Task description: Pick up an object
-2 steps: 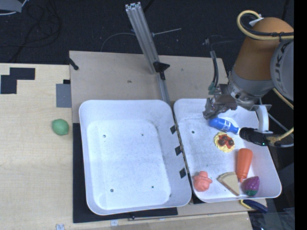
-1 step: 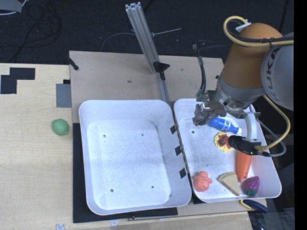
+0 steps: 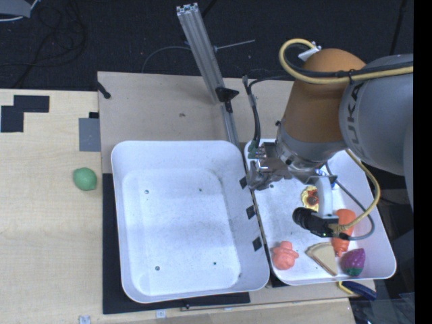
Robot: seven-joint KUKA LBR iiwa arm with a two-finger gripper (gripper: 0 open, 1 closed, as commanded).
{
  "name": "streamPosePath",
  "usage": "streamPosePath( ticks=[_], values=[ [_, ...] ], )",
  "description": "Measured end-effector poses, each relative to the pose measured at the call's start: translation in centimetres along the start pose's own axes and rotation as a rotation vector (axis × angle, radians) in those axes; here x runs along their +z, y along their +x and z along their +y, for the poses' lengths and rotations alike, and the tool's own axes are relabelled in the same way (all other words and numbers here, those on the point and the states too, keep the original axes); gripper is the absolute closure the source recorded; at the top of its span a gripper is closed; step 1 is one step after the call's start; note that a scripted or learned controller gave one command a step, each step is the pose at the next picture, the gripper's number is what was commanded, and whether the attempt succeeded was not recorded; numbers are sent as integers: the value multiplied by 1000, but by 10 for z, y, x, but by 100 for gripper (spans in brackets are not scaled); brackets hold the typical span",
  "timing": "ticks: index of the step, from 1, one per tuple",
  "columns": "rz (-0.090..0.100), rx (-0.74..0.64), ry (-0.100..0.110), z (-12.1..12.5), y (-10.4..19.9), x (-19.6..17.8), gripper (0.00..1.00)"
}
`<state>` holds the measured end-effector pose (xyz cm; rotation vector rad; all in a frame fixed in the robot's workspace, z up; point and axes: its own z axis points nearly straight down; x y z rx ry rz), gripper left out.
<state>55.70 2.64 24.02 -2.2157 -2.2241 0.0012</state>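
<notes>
The right bin (image 3: 378, 252) holds several small things. A pink lumpy piece (image 3: 285, 255) lies near its front left, with a tan wedge (image 3: 322, 257) next to it. At the front right are a magenta piece (image 3: 354, 261) and an orange-red piece (image 3: 343, 231). A red and yellow piece (image 3: 310, 196) lies further back, partly hidden by the arm. My gripper (image 3: 260, 174) hangs low over the right bin's left wall, back from the pink piece. I see nothing held in it.
The left bin (image 3: 135, 155) lies beside the right one, their walls touching in the middle. A green ball (image 3: 85, 179) sits on the bench left of the bins. A metal bar (image 3: 206, 52) slants up behind them.
</notes>
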Motion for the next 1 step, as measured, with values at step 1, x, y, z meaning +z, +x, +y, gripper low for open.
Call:
streamPosePath(
  ticks=[1],
  values=[
    [0, 0, -1, -20, 54, 12, 100]
  ],
)
